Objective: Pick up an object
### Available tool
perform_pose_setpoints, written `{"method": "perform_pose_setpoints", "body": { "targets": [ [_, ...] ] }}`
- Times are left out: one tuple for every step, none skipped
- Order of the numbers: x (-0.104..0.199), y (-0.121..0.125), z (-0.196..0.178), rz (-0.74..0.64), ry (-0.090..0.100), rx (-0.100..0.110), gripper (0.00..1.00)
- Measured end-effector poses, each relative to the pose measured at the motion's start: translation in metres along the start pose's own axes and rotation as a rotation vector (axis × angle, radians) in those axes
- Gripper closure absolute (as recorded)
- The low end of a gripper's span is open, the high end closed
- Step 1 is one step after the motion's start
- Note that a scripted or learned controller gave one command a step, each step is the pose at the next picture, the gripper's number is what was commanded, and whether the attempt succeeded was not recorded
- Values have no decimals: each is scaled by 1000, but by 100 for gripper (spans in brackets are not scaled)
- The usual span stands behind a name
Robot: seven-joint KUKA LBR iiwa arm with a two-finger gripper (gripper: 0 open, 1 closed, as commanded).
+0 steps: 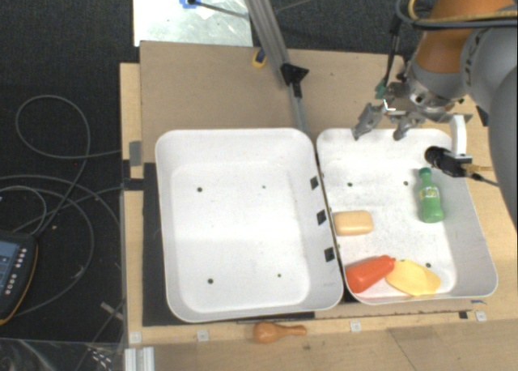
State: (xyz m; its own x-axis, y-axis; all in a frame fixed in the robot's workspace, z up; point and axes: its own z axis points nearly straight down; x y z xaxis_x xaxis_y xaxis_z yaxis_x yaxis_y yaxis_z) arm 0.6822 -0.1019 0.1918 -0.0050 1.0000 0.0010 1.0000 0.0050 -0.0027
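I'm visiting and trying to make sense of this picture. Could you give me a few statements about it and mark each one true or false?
1. The green bottle lies in the right bin. True.
2. The tool is clamped on the green bottle. False: it hangs open above the right bin's far edge, with nothing between its fingers.
3. The red object and the yellow object lie side by side at the right bin's near edge. True.
4. The beige block sits in the left bin. False: it lies in the right bin, near the divide.
5. A small orange-brown object lies outside the bins, on the bench in front. True.
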Motion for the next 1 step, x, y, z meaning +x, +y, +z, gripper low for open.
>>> {"method": "perform_pose_setpoints", "body": {
  "targets": [
    [0, 1, -3, -2, -2, -4, 0]
  ]
}}
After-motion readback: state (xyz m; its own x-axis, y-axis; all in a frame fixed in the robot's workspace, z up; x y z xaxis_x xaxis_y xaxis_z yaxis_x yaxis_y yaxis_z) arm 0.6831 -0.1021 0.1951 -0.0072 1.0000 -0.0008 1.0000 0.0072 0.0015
